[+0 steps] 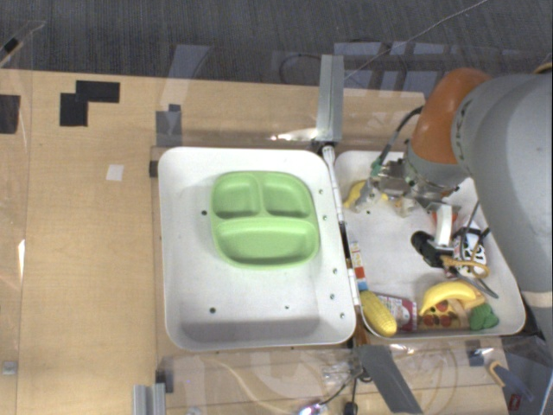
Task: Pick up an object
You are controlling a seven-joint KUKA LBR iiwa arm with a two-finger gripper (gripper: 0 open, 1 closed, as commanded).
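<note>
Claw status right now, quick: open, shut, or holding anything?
Claw: cannot be told; it sits low in the right bin, near a small yellow item.

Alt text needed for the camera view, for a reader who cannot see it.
A grey robot arm reaches from the right into the right white bin, gripper low near its back-left corner; a banana and corn cob lie at the front. The left bin holds a green divided plate.

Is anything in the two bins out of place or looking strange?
Nothing stands out. The green divided plate lies flat in the left bin. Toy food, including a banana and corn, is crowded along the right bin's near edge.
</note>
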